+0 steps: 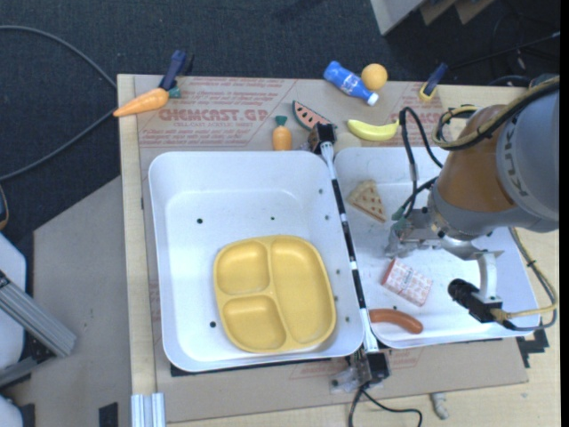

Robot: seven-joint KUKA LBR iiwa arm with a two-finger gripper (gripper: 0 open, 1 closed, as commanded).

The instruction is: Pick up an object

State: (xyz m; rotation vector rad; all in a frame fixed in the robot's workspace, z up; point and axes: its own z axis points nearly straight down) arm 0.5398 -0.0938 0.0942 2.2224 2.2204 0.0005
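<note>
Two bins sit side by side on the worktop (133, 238): the left bin (178, 185) holds a divided tray (274, 292) toward its front, while the right bin (373, 163) holds a wedge of food (367, 201) at the back, a packet (407, 281) in the middle and a sausage (396, 320) at the front. The arm (498, 172) reaches in from the right, its gripper (407, 238) over the right bin between wedge and packet. Behind the bins lie a carrot (140, 104), a small carrot (282, 137), a melon slice (308, 114), a banana (372, 130), a bottle (348, 82) and a ball (374, 76).
</note>
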